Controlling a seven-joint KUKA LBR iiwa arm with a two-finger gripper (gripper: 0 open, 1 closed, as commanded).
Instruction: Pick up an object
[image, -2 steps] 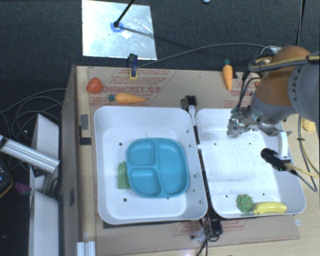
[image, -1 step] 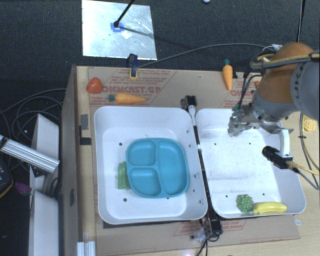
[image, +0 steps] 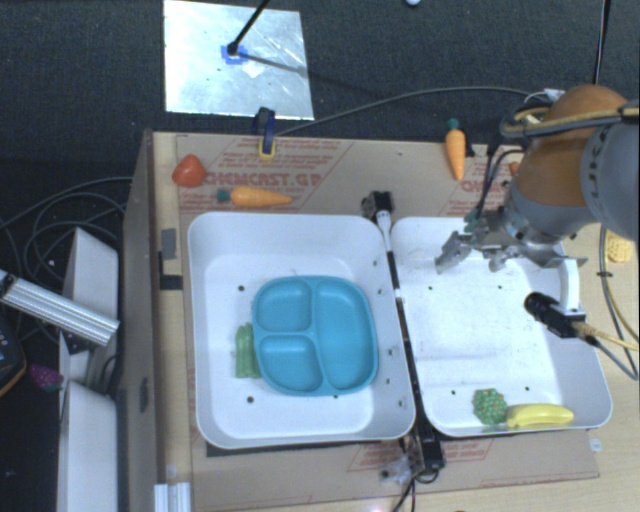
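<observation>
The scene was evenly and brightly lit from above, with the two white bins (image: 300, 235) close to overexposed and showing little surface detail. Shadows were soft and short; a faint grey one lay under the blue plate (image: 315, 335). A foil-like sheet (image: 238, 60) at the top caught a dull, patchy glare. The dark carpet (image: 70, 90) around the table (image: 330, 160) stayed murky and noisy. Focus was moderate throughout, edges slightly soft, and the arm (image: 570, 150) at the right looked a little blurred. Straight lines bowed only mildly near the frame's borders.
</observation>
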